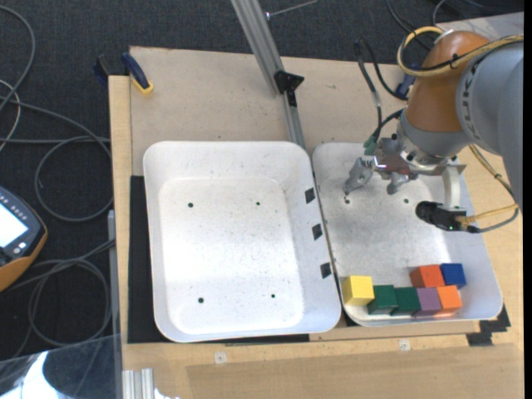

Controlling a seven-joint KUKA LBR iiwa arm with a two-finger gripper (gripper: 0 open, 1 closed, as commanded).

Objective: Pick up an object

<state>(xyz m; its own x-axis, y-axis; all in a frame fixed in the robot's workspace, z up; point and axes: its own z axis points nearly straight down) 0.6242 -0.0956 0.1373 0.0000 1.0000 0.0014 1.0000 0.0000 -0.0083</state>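
Grey arm (465, 90) bent downward, fingers (356, 178) spread, empty

The arm (490, 81) is smooth grey with a rounded orange band (436, 86) above the wrist; yellow and black cables (416, 48) loop beside it. The gripper (374, 181) is grey metal; a black module (439, 214) hangs alongside.

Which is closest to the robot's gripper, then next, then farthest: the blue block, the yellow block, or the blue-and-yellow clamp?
From the gripper:
1. Blue block, near corner of the right bin.
2. Yellow block, same bin's near edge. Almost tied with blue.
3. Blue-and-yellow clamp, bench's far left corner.
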